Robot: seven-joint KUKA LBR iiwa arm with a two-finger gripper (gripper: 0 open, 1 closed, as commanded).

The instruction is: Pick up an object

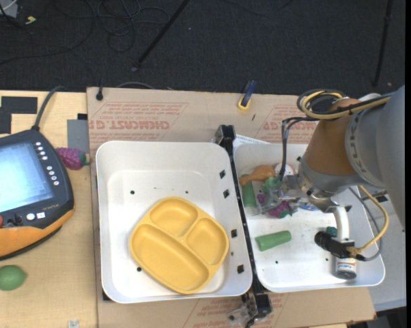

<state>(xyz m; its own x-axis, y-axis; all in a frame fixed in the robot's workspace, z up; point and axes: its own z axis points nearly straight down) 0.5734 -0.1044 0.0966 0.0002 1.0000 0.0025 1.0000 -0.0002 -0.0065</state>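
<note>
Lying on a cardboard-covered counter [158, 118] before a dark carpeted floor strewn with cables, two white bins sit side by side, the left bin [117, 162] holding a yellow divided plate [179, 243], with a control pendant [24, 190] and a green ball [9, 277] off to the left. Reaching in from the right, the grey arm [356, 149] bends low over the right bin [373, 275], its hand [282, 195] down among a purple and green cluster of toys [270, 200]; whether it is clenched or released cannot be told. A green cylinder [272, 240] lies loose on the bin floor just below.
</note>
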